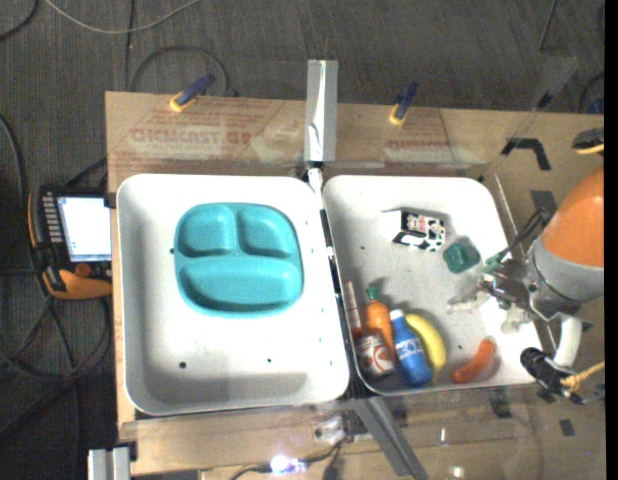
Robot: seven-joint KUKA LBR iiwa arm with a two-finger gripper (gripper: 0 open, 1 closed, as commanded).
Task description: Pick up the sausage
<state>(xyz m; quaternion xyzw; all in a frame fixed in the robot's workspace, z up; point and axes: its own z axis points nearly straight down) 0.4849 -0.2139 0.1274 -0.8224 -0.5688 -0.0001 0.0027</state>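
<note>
Reaching in from the right, the grey arm [574, 268] with its orange band hangs over the right side of the right bin [359, 193]. Its pincer [494, 286] sits low over the bin floor, near the right wall, and looks like a small silver tangle of metal. I cannot tell how it is set, because it is too small and blurry. Nothing shows in its grip, and it is not touching the sausage. The sausage [475, 361] is orange-red and a little bent, and it lies near the bin's front right corner, below the pincer and apart from it. A small green block [462, 257] lies just to the left of the pincer, a bit higher up. A black and white box [420, 230] lies near the back of the bin. Along the front wall, a yellow banana [430, 339], a blue bottle [410, 351], an orange bottle [378, 322] and a small can [372, 354] are bunched close together, left of the sausage. The left bin [149, 358] holds a blue-green plate [239, 258] with three parts. Both bins sit side by side on the brown surface [219, 133]. A small screen [81, 230] sits off to the left.
</note>
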